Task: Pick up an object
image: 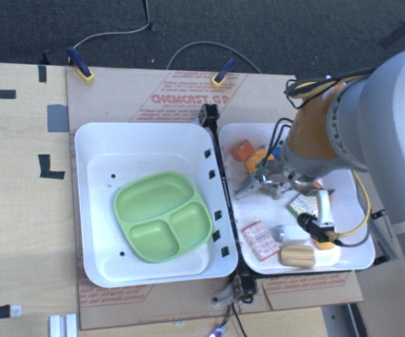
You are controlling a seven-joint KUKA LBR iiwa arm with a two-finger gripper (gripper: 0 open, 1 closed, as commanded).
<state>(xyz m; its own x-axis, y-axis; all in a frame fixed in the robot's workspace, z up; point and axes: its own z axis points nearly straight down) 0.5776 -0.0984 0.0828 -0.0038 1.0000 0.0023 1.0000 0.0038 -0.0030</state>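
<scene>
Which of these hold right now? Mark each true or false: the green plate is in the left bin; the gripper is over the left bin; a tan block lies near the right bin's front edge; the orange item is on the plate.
1. The green divided plate lies in the left bin. True.
2. The gripper is over the left bin. False: it is low in the right bin.
3. A tan block lies near the right bin's front edge. True.
4. The orange item sits on the plate. False: it is in the right bin.
</scene>
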